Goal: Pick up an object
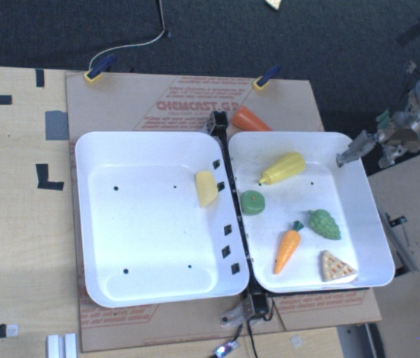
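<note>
My gripper hangs over the far right rim of the right bin, reaching in from the right, with nothing seen in it. Inside the right bin lie a yellow squeeze bottle, a round green piece, an orange carrot, a green leafy vegetable and a tan wedge slice. The yellow bottle is the nearest of these, to the gripper's left. A pale yellow block lies in the left bin, close to its right wall.
An orange-red object lies on the cardboard just behind the bins, at the divider. Two clamps hold the cardboard's back edge. A white cable runs across the dark floor behind.
</note>
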`<action>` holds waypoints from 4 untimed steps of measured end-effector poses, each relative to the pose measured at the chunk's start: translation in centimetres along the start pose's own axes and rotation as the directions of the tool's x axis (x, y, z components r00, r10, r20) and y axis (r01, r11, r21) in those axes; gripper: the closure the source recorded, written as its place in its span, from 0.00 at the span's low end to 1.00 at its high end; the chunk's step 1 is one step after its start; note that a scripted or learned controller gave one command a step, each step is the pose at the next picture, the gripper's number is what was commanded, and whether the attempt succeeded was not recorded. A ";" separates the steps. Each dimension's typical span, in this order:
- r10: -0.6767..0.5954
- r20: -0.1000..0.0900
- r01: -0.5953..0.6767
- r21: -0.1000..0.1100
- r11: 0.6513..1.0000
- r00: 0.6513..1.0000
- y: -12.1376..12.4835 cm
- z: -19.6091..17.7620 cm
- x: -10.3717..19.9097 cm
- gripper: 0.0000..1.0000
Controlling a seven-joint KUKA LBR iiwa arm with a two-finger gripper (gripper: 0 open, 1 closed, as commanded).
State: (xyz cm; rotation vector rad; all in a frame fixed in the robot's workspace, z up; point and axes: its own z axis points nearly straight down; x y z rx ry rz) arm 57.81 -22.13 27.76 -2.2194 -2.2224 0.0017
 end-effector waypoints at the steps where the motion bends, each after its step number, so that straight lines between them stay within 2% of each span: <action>1: 0.005 0.007 -0.005 -0.004 1.000 1.000 0.1 17.8 8.9 0.00; 2: 0.005 -0.001 -0.005 0.004 1.000 1.000 -9.8 19.4 8.4 0.00; 3: 0.002 0.001 -0.002 0.001 1.000 1.000 -9.5 18.3 8.4 1.00; 4: -0.006 0.000 0.006 -0.007 1.000 1.000 -4.1 8.9 17.2 1.00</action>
